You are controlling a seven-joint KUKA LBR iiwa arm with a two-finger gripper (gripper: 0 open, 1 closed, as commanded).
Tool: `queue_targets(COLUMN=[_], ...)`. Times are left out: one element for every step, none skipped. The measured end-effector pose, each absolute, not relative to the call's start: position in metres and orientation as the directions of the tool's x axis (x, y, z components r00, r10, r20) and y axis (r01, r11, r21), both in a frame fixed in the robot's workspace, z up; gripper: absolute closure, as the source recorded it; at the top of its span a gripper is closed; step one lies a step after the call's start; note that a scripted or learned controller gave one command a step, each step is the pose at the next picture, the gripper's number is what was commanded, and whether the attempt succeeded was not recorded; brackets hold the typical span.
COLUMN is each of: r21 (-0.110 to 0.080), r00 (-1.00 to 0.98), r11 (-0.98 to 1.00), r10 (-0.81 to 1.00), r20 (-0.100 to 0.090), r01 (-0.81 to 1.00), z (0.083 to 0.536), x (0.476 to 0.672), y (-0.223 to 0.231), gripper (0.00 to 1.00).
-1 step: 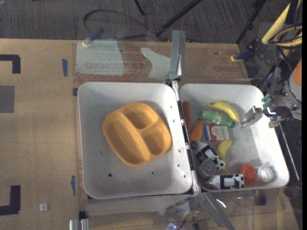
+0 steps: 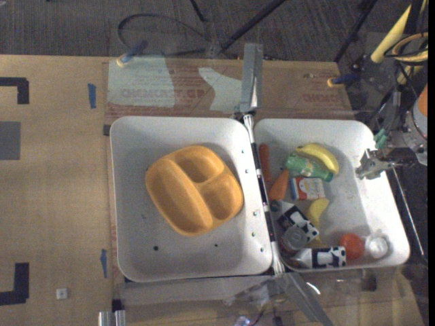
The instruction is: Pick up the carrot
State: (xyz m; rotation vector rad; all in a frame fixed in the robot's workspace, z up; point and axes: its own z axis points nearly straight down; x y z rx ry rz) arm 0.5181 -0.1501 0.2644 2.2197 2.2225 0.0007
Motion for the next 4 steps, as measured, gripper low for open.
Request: queue_targets(r21=[-0.002, 0.0, -0.007, -0.001], r00=[-0.031, 0.171, 0.52, 0.773], r11=[0.031, -0.171, -0.52, -0.773], r10=[1.0, 0.985, 0.854, 0.635], r20=[0.001, 0.0, -0.001, -0.002], r01=[1.0, 0.985, 0.854, 0.635], z=[0.136, 0.222, 0.183, 0.298], x=[0.492, 0.48, 0.478, 0.48], y=[-0.119, -0.075, -0.032, -0.034], gripper=[1.0, 1.0, 1.0, 1.0])
